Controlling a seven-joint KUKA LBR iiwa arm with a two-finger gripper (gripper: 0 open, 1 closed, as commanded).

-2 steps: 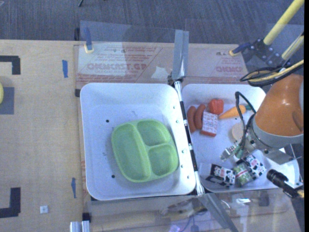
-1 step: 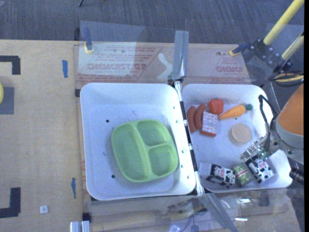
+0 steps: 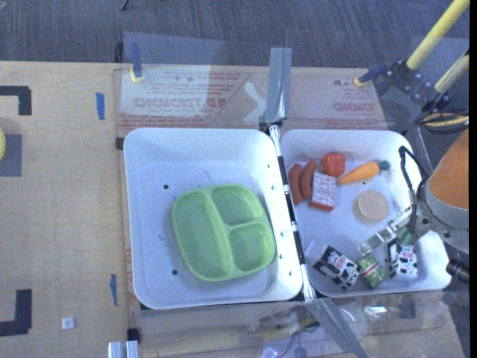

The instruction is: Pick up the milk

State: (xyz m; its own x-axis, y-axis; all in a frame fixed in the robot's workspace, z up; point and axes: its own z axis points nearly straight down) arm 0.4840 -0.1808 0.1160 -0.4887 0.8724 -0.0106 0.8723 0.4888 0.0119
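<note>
Where the right bin (image 3: 428, 280) comes nearest, 2 cow-patterned milk cartons (image 3: 337, 265) (image 3: 405, 262) lie with 1 small green carton (image 3: 372, 273) between them. Farther back sit 1 tan disc (image 3: 373, 206), 1 red box (image 3: 324, 191), 2 sausages (image 3: 302, 181), 1 carrot (image 3: 361, 172) and 1 red block (image 3: 333, 162). 1 green plate (image 3: 223, 231) fills the left bin (image 3: 141, 200). Low over the cartons, the pincer (image 3: 389, 237) reaches from the right; whether it is wide or narrow cannot be told.

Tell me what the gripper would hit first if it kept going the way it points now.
Probably the small green carton: the gripper angles down toward the near left of the right bin, and that carton lies just ahead. The cow-patterned milk carton lies beyond it. Depth is hard to judge.
</note>
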